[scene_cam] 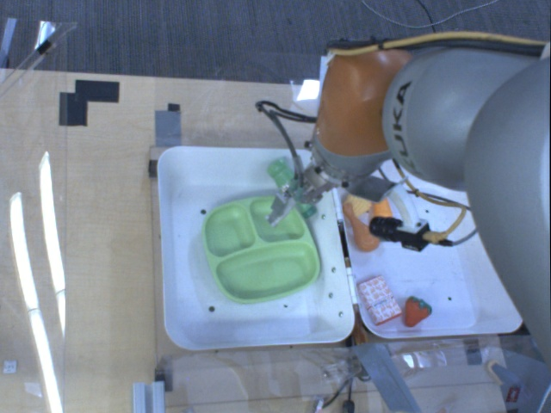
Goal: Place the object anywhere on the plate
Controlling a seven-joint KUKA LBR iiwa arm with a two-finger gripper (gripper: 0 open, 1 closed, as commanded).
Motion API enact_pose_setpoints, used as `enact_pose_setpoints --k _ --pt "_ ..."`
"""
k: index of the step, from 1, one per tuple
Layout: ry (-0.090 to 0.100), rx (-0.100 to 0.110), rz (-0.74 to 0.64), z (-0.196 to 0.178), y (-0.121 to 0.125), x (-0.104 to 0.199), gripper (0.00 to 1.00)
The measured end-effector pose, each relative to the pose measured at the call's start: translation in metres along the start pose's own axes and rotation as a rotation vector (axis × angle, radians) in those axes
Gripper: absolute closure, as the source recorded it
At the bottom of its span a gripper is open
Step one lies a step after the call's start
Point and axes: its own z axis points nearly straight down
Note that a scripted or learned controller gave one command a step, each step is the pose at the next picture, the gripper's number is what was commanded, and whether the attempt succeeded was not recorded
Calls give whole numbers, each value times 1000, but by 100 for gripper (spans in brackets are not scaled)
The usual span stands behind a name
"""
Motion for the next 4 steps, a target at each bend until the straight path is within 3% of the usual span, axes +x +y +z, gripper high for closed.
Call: enact_pose_setpoints --k 1,2,4 --pt "-3 -7 0 -12 2 -1 100" --pt "-3 -7 0 -12 2 -1 0" --pt "-3 -7 -1 -12 2 -1 0"
